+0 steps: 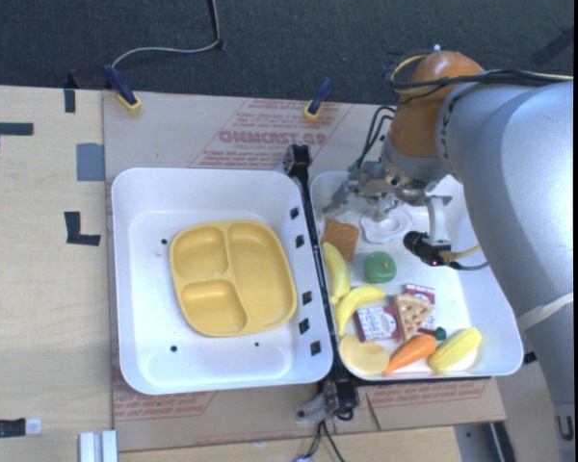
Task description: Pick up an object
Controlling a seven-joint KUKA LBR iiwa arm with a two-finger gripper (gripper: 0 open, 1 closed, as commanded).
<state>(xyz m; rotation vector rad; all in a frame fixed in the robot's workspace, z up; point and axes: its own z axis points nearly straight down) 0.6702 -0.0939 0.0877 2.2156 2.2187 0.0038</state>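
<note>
The right bin (482, 296) holds several toy foods: a brown bread piece (342, 236), a green round piece (380, 267), two bananas (335, 269) (358, 301), a pizza slice (414, 312), a red and white box (376, 323), a carrot (410, 351) and a yellow corn-like piece (456, 348). My gripper (378, 202) hangs low over the far end of this bin, just beyond the bread and the green piece. A pale, clear-looking item (380, 227) lies right under it. The wrist hides what is directly below the gripper.
The left bin (135, 258) holds a yellow divided plate (233, 277). A black divider clamp (304, 229) runs between the bins. The grey arm (520, 191) covers the right bin's right side. Yellow clamps (123, 92) (318, 107) and a cable lie at the bench's back.
</note>
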